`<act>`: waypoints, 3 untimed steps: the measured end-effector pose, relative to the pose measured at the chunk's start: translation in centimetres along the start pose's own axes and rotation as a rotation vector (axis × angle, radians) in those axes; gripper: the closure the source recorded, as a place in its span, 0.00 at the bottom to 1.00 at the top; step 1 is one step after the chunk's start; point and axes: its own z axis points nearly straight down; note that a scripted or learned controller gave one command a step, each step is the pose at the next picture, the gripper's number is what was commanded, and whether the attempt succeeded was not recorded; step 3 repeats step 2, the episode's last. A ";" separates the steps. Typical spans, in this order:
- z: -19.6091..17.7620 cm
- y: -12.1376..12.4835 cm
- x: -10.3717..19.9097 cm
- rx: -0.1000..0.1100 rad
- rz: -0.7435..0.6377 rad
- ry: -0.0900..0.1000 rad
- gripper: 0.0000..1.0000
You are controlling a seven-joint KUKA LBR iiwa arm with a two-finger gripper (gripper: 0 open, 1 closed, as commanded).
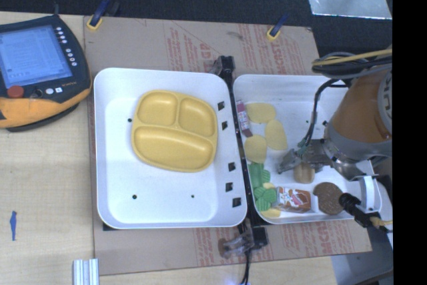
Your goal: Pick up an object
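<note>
Reaching into the right bin [283, 82] from the right, the tool [298, 160] hangs low over the toy food; how wide it stands, I cannot tell. A small tan piece [304, 174] lies just beneath and slightly right of it, the nearest candidate.

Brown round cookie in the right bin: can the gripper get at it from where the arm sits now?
Probably yes. The cookie lies uncovered near the right bin's front edge, just below the gripper. The snack packet lies close beside it, which may crowd a finger.
</note>
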 end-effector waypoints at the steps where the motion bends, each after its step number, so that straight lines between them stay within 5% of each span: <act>1: -1.5 0.1 -0.3 -0.006 0.001 -0.003 1.00; 2: -11.0 6.4 5.8 -0.019 -0.004 -0.004 1.00; 3: -11.0 6.4 5.8 -0.019 -0.004 -0.004 1.00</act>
